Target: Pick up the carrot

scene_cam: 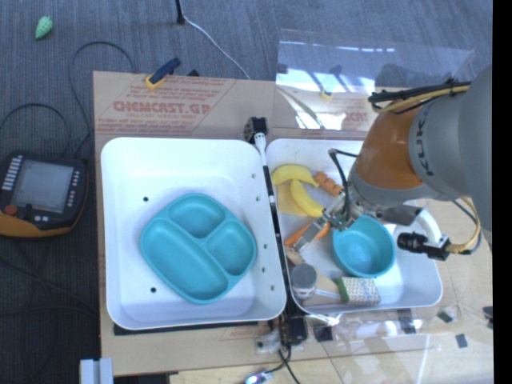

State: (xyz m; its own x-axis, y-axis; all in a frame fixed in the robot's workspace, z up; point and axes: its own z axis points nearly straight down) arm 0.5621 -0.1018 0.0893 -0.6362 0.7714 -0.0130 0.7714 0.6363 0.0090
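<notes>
The grey arm with the orange band enters from the right of the frame, and its claw [340,214] sits low in the right shallow white bin [428,290], just right of frame centre. Whether the claw is open or closed cannot be told; the wrist hides most of it.

The slim orange carrot [302,234] lies in the same bin, immediately to the lower left of the claw. Its long axis runs diagonally, from lower left up toward the claw, and its upper end is at or just beside the claw tip. Contact cannot be confirmed.

Right bin contents: a yellow banana [294,189] above the carrot, a small orange piece [326,183] beside the banana, a round teal bowl [364,248] just right of the claw, a grey round-headed utensil [304,278], and a speckled block with a green end [358,290] near the bottom wall.

Left shallow white bin [128,174] contents: one teal divided plate [198,248].

Judgement: the grasp calls for a short move down and to the lower left, with the claw set across the carrot's diagonal axis.
</notes>
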